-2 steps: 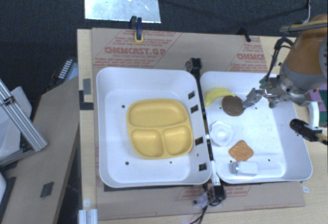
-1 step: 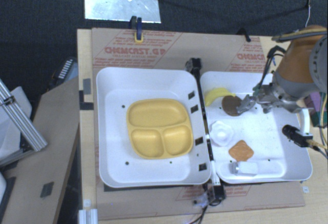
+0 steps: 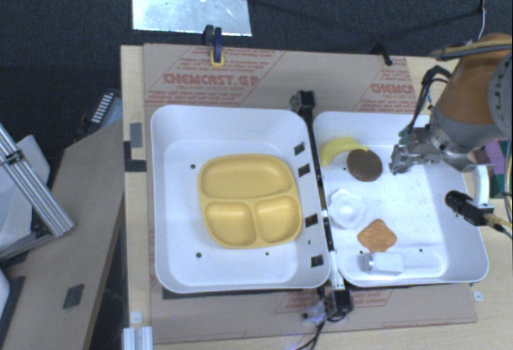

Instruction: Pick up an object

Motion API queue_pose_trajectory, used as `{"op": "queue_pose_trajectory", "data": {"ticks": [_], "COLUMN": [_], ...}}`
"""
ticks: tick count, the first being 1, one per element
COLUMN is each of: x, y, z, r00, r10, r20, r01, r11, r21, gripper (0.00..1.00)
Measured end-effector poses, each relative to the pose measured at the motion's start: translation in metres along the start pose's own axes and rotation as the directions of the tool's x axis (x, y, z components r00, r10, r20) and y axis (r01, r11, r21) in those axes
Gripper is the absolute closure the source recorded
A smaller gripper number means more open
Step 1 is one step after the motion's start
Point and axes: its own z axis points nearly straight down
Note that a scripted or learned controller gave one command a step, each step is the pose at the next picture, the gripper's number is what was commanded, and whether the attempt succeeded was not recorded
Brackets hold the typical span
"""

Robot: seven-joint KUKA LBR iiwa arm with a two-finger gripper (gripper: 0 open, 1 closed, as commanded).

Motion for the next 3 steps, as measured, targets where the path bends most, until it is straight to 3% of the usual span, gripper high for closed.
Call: {"op": "queue_pose_trajectory", "data": {"ticks": [3], "x": [-0.009], "y": [0.007], "z": [-0.151], "r00": [1.0], "r10": [-0.003], "r20": [0.0], "r01": [0.003], "r11": [1.0], "r21": [-0.001], "gripper": [1.0]}}
